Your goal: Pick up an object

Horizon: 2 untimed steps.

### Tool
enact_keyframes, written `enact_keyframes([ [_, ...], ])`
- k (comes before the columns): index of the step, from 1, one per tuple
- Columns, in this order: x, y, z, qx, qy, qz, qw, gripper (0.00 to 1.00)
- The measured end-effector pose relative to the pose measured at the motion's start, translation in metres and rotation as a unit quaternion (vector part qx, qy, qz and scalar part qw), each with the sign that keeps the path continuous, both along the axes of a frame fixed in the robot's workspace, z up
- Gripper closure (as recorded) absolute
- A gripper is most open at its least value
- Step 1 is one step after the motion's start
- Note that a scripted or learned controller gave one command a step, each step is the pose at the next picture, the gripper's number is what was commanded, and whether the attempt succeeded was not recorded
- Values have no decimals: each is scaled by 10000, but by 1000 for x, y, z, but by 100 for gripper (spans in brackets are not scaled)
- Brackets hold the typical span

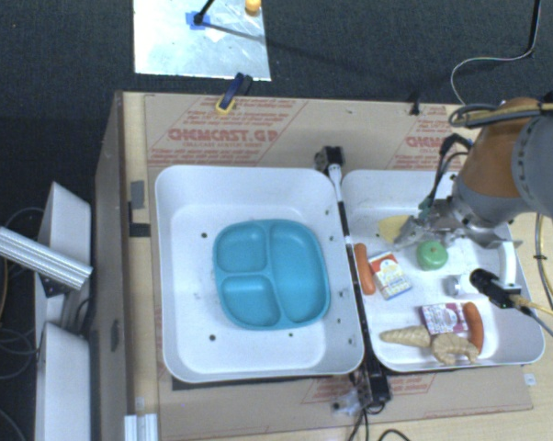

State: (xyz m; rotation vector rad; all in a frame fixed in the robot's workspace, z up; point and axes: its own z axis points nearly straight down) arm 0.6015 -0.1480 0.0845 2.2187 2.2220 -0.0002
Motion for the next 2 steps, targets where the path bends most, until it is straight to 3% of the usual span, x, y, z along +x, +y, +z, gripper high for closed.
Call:
enact_keyframes([
  [1, 51, -5, 26, 0, -19, 15, 10000, 0],
  [2, 9, 2, 0, 6, 2, 2, 10000, 0],
])
